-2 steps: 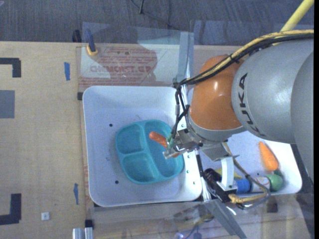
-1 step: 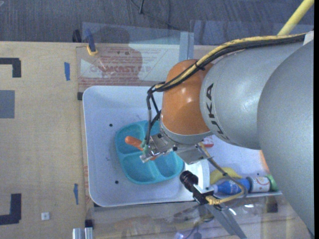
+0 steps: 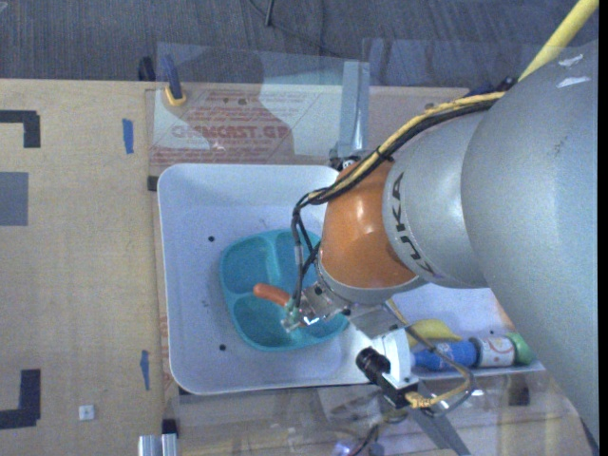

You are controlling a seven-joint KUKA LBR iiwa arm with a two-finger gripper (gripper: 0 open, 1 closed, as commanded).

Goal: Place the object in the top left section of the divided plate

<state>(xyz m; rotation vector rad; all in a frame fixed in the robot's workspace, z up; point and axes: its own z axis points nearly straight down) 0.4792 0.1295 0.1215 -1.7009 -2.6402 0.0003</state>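
Observation:
A teal divided plate [image 3: 249, 272] lies in the left white bin [image 3: 190, 255]. A small orange carrot-like object [image 3: 270, 294] rests on the plate near its middle ridge. My gripper [image 3: 296, 319] hangs low over the plate's right side, just right of the orange object and close to it. The arm's orange band and grey wrist cover the plate's right part and most of the gripper.
The right bin holds a yellow object [image 3: 435, 330], a blue-and-white tube [image 3: 470, 352] and a green-capped item [image 3: 518, 350], partly under the arm. A clear panel [image 3: 256, 112] stands behind the bins. Cables run along the arm.

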